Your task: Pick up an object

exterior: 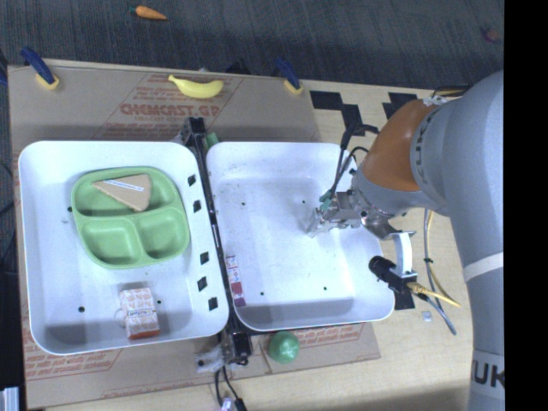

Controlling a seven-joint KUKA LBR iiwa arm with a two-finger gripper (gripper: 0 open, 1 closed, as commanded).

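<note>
Your hand (321,221) sits low over the right bin (257,289), and whether it is apart or together you cannot tell. Nothing looks lifted yet. Pickable things lie in the left bin (43,255): a green tray (128,229) and a small packet (139,311).

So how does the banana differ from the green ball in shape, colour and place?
The banana is yellow, long and curved; the green ball is round. The banana lies on the cardboard beyond the bins, at the far edge; the green ball rests at the near edge, just below the right bin. The banana looks longer than the green ball is wide. Both lie outside the bins, on the cardboard.
</note>
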